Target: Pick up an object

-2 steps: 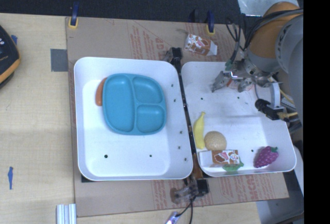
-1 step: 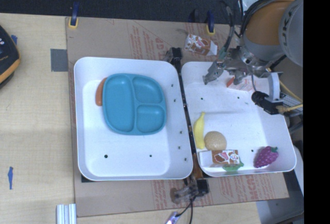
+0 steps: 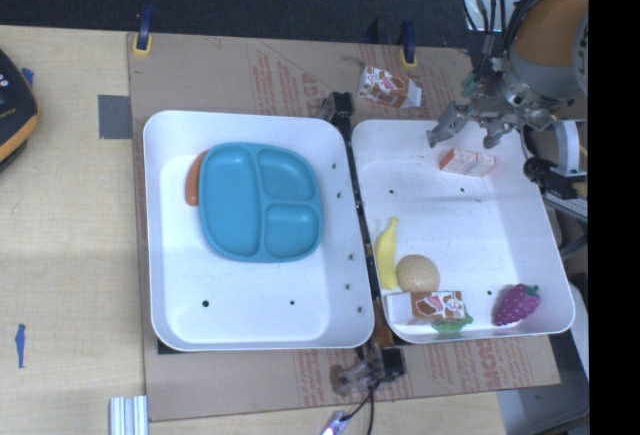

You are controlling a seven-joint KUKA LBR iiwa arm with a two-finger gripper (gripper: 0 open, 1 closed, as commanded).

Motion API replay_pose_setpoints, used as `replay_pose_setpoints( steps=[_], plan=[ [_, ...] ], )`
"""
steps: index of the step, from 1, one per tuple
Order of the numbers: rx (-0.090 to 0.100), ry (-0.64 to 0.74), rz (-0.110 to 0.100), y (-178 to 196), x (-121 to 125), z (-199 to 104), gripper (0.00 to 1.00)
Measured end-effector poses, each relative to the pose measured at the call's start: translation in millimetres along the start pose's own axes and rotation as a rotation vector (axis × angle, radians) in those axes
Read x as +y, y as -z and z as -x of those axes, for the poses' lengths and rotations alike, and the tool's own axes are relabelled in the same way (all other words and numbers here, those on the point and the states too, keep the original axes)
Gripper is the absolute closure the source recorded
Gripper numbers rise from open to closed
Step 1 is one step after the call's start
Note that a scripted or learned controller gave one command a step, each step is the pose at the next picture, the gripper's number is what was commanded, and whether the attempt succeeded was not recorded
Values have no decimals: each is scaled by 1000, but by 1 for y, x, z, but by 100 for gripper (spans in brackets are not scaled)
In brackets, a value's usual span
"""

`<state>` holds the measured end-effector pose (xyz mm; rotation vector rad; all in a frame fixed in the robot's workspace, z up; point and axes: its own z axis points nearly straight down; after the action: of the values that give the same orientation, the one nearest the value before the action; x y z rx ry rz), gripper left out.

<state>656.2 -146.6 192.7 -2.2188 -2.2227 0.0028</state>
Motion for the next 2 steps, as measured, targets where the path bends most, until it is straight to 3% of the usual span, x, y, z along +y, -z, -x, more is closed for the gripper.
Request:
replay_pose_setpoints(
  steps=[1, 2],
  plan=[
    [-1, 2, -3, -63, 0, 12, 0],
    [-1, 5, -2, -51, 0, 12, 100]
  ],
)
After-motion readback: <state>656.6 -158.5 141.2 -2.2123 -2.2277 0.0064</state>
